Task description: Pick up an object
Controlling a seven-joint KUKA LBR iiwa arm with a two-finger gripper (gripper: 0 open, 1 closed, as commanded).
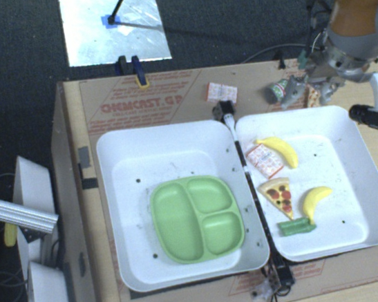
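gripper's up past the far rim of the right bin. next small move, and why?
Probably bring the gripper toward the camera, over the right bin, above the upper banana. It sits beyond the bin's far rim, while the toy food lies inside.

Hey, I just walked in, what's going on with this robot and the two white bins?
The arm's gripper hangs above the far edge of the right bin, over the cardboard bench, and seems to carry something small; what it is I cannot tell. In that bin lie two toy bananas, a toy pizza slice, a red and white packet and a small green piece. The left bin holds a green divided plate.
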